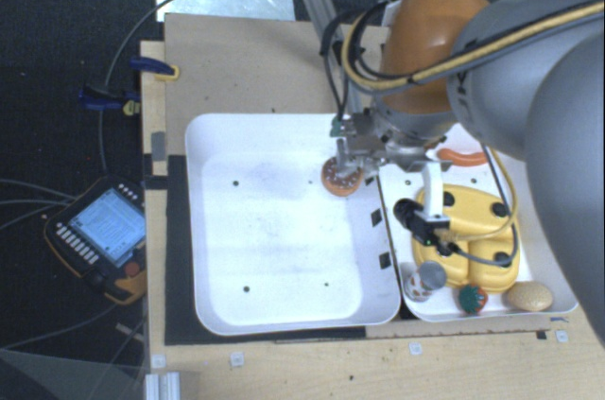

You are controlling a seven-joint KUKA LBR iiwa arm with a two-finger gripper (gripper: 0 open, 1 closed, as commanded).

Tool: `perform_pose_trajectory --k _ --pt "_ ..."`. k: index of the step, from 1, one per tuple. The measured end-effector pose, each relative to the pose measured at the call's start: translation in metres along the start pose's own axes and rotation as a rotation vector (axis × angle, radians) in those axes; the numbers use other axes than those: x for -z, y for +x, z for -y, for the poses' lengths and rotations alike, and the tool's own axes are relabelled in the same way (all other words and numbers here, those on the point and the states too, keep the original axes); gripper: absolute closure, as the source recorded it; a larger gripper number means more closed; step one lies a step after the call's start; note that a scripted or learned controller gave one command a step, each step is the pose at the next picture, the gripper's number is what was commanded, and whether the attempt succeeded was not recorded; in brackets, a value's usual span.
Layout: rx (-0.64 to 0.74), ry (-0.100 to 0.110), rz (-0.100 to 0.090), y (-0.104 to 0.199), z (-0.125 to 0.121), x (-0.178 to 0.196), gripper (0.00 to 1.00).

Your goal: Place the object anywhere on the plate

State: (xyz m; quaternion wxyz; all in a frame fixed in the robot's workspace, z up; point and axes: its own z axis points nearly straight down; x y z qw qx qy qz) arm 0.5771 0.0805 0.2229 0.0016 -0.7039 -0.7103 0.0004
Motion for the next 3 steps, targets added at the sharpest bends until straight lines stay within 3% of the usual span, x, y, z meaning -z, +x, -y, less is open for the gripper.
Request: perform_pose_trajectory --k 2,3 --pt "0.002 -0.001 -0.001 0.110 0.048 0.008 1.00" --pt "-0.005 -0.002 0.001 0.106 0.046 0.008 0.00"
